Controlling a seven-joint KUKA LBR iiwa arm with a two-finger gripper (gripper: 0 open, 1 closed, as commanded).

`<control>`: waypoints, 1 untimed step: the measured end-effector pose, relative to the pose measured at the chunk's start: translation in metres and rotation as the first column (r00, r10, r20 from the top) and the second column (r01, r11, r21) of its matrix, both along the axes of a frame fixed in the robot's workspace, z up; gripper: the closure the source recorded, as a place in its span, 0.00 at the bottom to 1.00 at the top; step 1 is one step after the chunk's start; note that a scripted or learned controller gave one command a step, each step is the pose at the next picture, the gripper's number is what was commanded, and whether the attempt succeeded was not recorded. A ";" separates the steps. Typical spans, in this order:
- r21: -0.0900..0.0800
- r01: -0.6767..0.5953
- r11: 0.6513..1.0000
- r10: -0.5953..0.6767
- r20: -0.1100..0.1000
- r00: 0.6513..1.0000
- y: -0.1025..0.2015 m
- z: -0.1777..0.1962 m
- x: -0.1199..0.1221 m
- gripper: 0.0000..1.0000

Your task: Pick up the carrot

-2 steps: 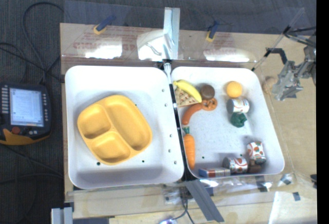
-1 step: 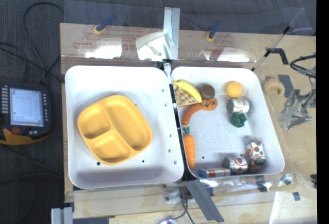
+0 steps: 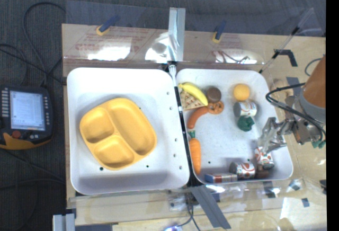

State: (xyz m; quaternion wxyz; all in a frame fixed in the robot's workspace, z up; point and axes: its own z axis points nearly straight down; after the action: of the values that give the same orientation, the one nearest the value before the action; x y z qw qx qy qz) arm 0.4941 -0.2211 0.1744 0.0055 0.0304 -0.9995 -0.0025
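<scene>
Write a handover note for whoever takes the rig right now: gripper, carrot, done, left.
Gripper: over the right bin's right side, near its rim, holding nothing that can be seen. Whether it is open or shut cannot be told.
Carrot: lying in the right bin against its left wall, toward the front, green top pointing to the back. A sausage lies just behind it.
Yellow divided plate: in the left bin.
Done: nothing yet; the carrot is untouched.
Left: cross the bin to the carrot, grasp it and lift it.
</scene>
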 end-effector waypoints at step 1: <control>-0.005 0.275 0.961 -0.275 0.017 0.961 0.007 0.050 0.049 1.00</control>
State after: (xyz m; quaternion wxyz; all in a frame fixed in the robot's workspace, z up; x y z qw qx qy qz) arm 0.5427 -0.2139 0.2241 -0.0028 -0.1086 -0.9941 0.0009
